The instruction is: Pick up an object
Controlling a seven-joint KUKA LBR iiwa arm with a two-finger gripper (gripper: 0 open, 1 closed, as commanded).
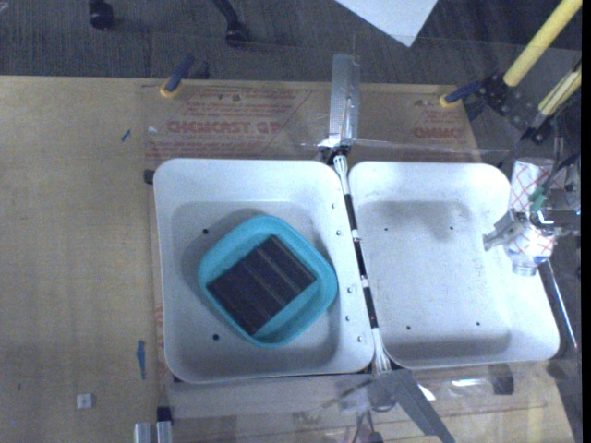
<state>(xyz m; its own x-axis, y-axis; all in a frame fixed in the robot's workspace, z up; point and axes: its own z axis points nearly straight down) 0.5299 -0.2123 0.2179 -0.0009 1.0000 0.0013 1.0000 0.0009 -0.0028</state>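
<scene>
Bench (74, 247): you are looking down at a slant on a tan wooden surface that carries two shallow white bins set side by side, their inner rims touching along the middle.

Left bin (175, 201): it holds the one object you can pick out, sitting on the bin floor toward the lower middle.

Object (268, 278): a turquoise, square container with rounded corners, turned at an angle to the bin walls; its inside shows a dark, ribbed panel. It lies flat and apart from all four walls.

Right bin (434, 284): its white floor shows small dark dots and a faint grey shadow near the upper part.

Gripper (522, 238): you find it at the right rim of the right bin, a pale, metallic cluster with a red-and-white checked part just above it. It is well apart from the turquoise container, with the whole right bin between them.

Finger state: the view here is small and blurred, so whether the fingers stand apart or together cannot be told; nothing appears to be caught between them.

Upper edge: a black-and-yellow clamp (175, 77) grips the bench at upper left, and a chair base (166, 3) stands on the dark floor beyond.
</scene>
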